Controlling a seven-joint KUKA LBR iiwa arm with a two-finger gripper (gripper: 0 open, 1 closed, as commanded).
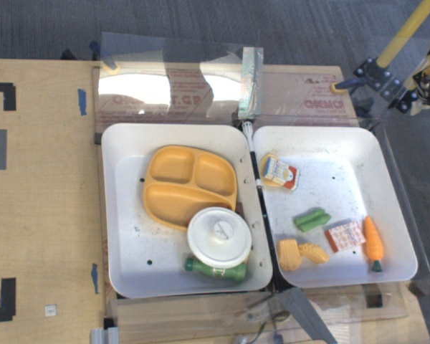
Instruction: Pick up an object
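**Desk:** What is there to pick, and where?

**Photographer:** No piece has been lifted yet. The likeliest, in my view, is the toy carrot (373, 241), lying flat in the right bin (394, 192), far from the seam (254, 185) where the two bins meet and close to the outer wall. It lies lengthwise with open floor on its seam side, so a grasp across its width looks workable.

**Desk:** And the claw?

**Photographer:** I cannot tell whether it is spread or pressed together, and nothing is being pinched that I can make out.

**Desk:** What else is around it?

**Photographer:** Toward the seam from the carrot comes a red-and-white packet (345, 236), just beside it, then a green pod (312, 220) and yellow corn pieces (301, 253). A small carton (279, 172) sits nearest the seam, farther up. They are scattered loosely and mostly apart, which suits one-at-a-time picking.

**Desk:** Across the seam?

**Photographer:** The left bin (111, 213) holds a yellow divided plate (190, 185), a white round bowl (219, 235) overlapping its near edge, and a green toy (216, 269) tucked partly beneath the bowl. That stacking would probably make them harder to grasp.
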